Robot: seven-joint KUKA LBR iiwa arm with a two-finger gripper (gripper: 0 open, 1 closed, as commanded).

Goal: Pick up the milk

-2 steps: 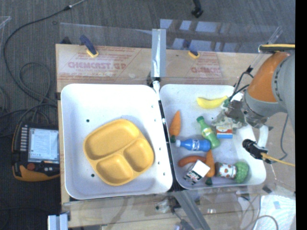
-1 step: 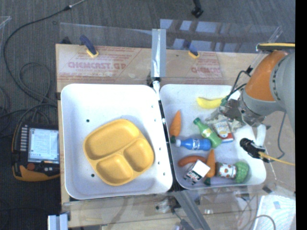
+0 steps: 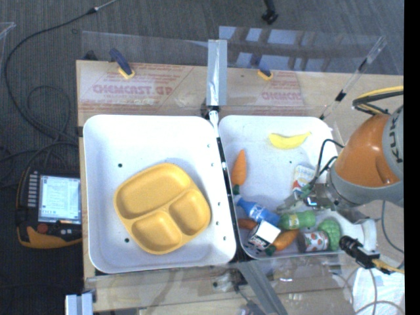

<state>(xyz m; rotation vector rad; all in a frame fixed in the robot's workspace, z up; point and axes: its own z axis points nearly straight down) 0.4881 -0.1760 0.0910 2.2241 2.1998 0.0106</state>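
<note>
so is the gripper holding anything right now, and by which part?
Cannot be told. The gripper is low over the clutter in the right bin, near the green bottle, but this view doesn't show anything clearly gripped.

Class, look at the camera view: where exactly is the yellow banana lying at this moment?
The banana lies in the right bin, near its far wall, apart from the pile of items at the bin's near end. The carrot is its nearest neighbour, to its lower left.

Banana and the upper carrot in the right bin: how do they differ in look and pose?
The banana is yellow and curved, lying crosswise near the bin's far wall; the carrot is orange, straight and tapered, lying lengthwise beside the divider. The banana lies alone; the carrot's lower end nears the clutter. Both lie flat in the right bin, apart from the gripper.
</note>
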